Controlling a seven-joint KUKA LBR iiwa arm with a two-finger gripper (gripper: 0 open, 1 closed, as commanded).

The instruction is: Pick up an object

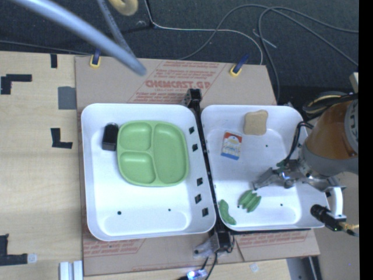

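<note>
Two white bins are seen side by side on a cardboard sheet [175, 77] laid over a pale wooden bench [35, 174]; dark floor with loose cables [245, 22] lies beyond. The gripper [260, 182] is lowered into the right bin [271, 214], reaching leftward from the grey arm with orange band [332, 136]. Whether the jaws are apart or together cannot be told; nothing is seen clamped. A green pea pod [249, 200] lies just below the jaws, apart from them. A second green pod [226, 212] rests further left at the bin's rim. A small card packet [231, 145] and a tan bread slice [256, 122] lie above the jaws. In the left bin [140, 220], well left of the jaws, a green divided plate [153, 153] sits beside a black block [109, 136].
</note>
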